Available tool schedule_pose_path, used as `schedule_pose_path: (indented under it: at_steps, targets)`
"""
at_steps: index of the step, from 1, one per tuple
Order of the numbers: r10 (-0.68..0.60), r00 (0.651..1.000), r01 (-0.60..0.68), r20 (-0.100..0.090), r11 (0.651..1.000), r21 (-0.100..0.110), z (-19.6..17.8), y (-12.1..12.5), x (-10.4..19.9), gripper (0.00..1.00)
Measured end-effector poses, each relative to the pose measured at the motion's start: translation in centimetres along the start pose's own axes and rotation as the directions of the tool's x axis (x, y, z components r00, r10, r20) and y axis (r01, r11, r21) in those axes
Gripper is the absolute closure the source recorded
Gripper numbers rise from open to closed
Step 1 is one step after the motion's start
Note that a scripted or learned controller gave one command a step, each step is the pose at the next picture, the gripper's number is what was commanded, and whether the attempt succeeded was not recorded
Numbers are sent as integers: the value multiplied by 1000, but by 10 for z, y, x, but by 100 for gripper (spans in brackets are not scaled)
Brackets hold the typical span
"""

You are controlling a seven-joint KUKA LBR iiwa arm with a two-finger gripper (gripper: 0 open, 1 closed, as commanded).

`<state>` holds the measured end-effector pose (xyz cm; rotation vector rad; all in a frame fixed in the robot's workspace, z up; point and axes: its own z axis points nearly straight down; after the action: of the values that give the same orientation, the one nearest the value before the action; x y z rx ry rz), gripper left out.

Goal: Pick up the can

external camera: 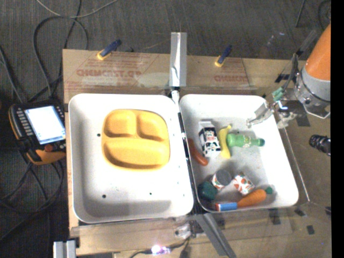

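The can [220, 179] is small, with a grey top and a red and white side. It stands in the near part of the right bin [287, 160], beside a white piece with red spots [243, 184]. My gripper [270, 117] hangs over the bin's far right corner, well away from the can and farther back. Its fingers [257, 116] are spread open with nothing between them.
The right bin also holds a black and white toy car [209, 139], a yellow banana [224, 142], a green bottle [244, 140], a carrot [252, 198], a blue marker [227, 206] and a dark green item [206, 190]. A yellow divided tray [136, 139] lies in the left bin [86, 160].
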<state>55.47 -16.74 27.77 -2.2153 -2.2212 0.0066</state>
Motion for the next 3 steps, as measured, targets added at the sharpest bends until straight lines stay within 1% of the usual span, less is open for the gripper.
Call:
schedule_pose_path:
  at_steps: [1, 2, 3]
  targets:
    - [-19, 1000, 19, -3, 1000, 1, 173, -54, -26, 0]
    - [0, 1000, 0, 13, 1000, -20, 188, -66, -2, 0]
    - [170, 985, -170, 0, 985, 1, 138, -51, -24, 0]
